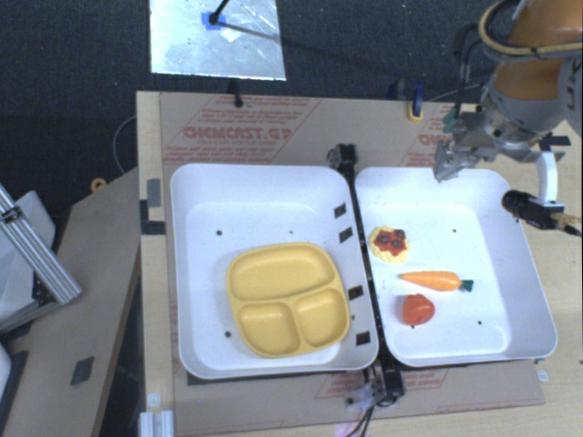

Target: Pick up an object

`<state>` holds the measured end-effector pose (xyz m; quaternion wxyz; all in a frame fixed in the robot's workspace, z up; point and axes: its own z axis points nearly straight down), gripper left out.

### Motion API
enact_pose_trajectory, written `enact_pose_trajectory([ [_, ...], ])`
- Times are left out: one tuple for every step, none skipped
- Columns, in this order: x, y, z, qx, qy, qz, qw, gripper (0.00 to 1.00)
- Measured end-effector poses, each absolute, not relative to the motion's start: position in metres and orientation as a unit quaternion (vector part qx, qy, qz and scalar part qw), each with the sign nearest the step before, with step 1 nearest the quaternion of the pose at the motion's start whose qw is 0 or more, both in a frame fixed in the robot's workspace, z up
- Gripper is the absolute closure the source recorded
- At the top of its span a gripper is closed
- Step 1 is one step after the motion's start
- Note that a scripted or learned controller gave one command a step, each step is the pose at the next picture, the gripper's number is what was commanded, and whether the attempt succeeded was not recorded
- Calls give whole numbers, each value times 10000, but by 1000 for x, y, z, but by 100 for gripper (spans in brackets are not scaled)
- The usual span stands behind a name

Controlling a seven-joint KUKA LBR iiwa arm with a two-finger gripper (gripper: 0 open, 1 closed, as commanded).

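Observation:
The right bin point(496, 335) holds three toy foods near its left side: a small yellow pizza with red toppings point(389, 243), an orange carrot point(432, 281) lying crosswise, and a red tomato point(417, 309) just below it. My gripper point(446, 168) hangs over the far rim of the right bin, well above and to the right of the pizza. Nothing shows between its fingers.
A yellow three-compartment tray point(287, 297) lies in the left bin point(205, 198). A black divider with clips point(357, 244) runs between the bins. A silver sheet point(217, 25) lies beyond the bench. The right bin's middle and right side are bare.

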<state>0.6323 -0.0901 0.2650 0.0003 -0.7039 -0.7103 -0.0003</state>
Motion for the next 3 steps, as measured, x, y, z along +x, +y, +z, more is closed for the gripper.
enact_pose_trajectory([
  [625, -36, 267, -7035, -7107, -10, 1, 100],
  [614, 21, 264, -7032, -7110, -8, 7, 100],
  [612, 68, 240, -7038, -7104, -2, 7, 100],
])
